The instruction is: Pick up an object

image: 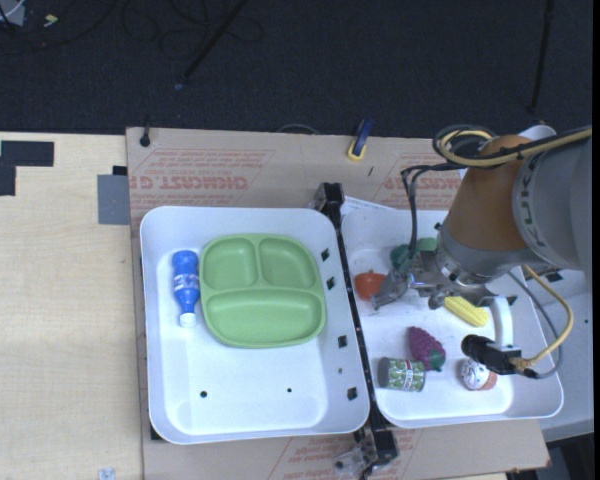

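Arm: you are seeing it reaching in from the right, over the right bin [540, 408].
Gripper [388, 290]: it is sitting low by that bin's left wall; you cannot tell its state from here.
Red object [367, 285]: it is lying right at the gripper's tip; contact is unclear.
Other items: yellow corn [465, 312], purple grapes [426, 346] and a small can [403, 374] are lying nearby.
Left bin [170, 388]: it is holding a green divided plate [261, 290] and a blue bottle [185, 285].

Worktop [50, 318]: pale wood, black patches at left.
Board [230, 173]: brown cardboard sheet lying on worktop, printed lettering.
Left bin [170, 398]: white, on board.
Right bin [540, 398]: white, touching left bin.
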Tool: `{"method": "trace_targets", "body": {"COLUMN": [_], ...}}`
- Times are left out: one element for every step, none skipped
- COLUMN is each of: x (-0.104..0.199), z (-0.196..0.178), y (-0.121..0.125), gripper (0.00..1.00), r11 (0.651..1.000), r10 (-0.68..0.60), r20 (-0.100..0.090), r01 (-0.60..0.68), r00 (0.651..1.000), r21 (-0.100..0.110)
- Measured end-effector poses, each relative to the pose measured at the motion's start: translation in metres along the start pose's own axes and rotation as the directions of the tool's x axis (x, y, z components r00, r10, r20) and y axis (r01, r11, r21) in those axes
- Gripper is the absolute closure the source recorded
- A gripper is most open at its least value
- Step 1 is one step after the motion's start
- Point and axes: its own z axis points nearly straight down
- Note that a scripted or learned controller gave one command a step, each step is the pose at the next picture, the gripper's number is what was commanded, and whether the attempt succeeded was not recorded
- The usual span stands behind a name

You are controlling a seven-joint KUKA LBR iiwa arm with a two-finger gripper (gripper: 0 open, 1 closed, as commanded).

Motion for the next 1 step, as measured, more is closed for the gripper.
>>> {"method": "trace_targets", "body": {"x": [0.0032], "z": [0.0353], "y": [-0.0004], "gripper": [0.00], "r11": [1.000], "r10": [0.001], "r20": [0.000], "r01": [-0.001], "r00": [1.000], "r21": [-0.002]}}
